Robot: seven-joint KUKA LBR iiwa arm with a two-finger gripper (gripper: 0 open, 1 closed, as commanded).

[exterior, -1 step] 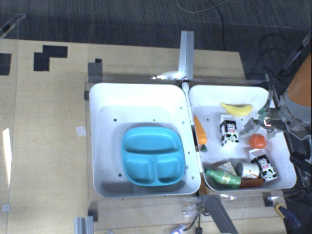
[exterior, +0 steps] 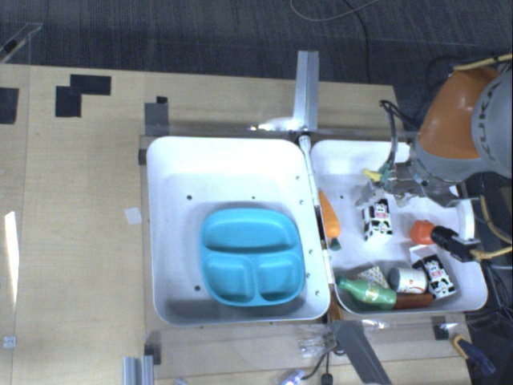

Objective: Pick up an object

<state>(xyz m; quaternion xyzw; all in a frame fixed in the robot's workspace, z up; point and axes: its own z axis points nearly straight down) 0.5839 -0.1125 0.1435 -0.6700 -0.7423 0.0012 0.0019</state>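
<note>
Seemingly lined up for a pick, the tool [exterior: 385, 189] hangs just above the cow-patterned box [exterior: 377, 219] in the right bin [exterior: 353, 157], its grip impossible to read, while a blue tray [exterior: 250, 255] lies left of that box.

A blue divided tray [exterior: 252, 255] lies in the left bin [exterior: 172, 215].

No text, label, brand, number or sign can be read anywhere. The small cow-patterned carton [exterior: 377, 219] in the right bin [exterior: 351, 160] shows black and white patches but no legible print. A second cow-patterned carton [exterior: 438, 277] and the small can [exterior: 410, 280] beside it carry markings too small and blurred to make out.
</note>
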